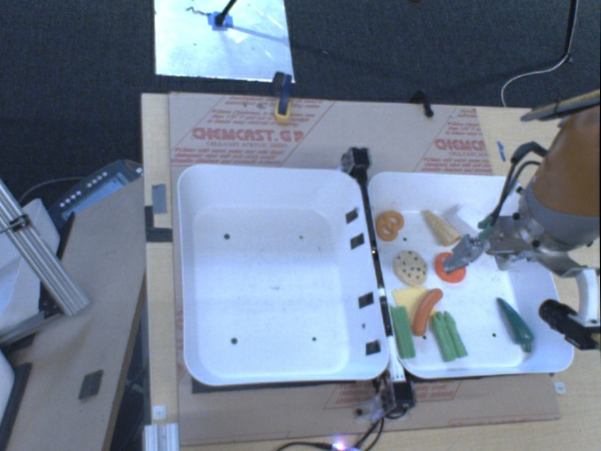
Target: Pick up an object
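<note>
I am watching the gripper [461, 255] hanging low in the right bin [488, 350], its grey metal fingers reaching down over a flat red-orange slice [450, 269], round like a tomato slice. The fingertips are sitting right at the slice's upper edge, but I cannot tell whether they are spread or pinched together, nor whether they are touching it. Just left of the slice a round speckled cookie [409, 267] is lying flat, with a small brown pretzel [389, 223] above it and a pale yellow wedge [439, 226] beside that. Below, a glossy orange sausage [427, 310] is leaning across a yellow piece [408, 297], next to green stalks [448, 335]. A dark green pod [516, 323] is lying near the right wall. The left bin [202, 252] is smooth white plastic.
</note>
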Motion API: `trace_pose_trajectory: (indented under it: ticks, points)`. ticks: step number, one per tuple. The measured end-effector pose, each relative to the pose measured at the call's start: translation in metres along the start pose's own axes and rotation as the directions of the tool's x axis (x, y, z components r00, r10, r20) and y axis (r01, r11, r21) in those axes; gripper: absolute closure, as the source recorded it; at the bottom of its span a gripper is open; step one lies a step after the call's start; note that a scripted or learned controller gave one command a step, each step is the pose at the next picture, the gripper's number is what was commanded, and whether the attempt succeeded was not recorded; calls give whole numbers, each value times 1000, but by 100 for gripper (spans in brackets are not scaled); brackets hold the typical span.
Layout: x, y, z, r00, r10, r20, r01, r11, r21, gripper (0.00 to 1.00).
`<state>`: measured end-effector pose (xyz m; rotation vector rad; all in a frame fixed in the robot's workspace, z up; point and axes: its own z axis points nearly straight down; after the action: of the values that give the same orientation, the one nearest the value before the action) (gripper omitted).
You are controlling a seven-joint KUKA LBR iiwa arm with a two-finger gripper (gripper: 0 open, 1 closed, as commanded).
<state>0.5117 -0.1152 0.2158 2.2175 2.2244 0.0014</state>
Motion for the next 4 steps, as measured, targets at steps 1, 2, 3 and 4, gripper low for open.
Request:
trace_pose_trajectory:
  ticks: [1,2,3,4]
  points:
    - [9,-25,120,1000,2,-3,-2,1000,10,0]
    - [4,38,131,1000,-2,2,2,1000,-6,0]
    - [29,86,130,1000,-4,0,4,1000,-5,0]
    - [28,87,117,1000,-2,1,2,1000,-10,100]
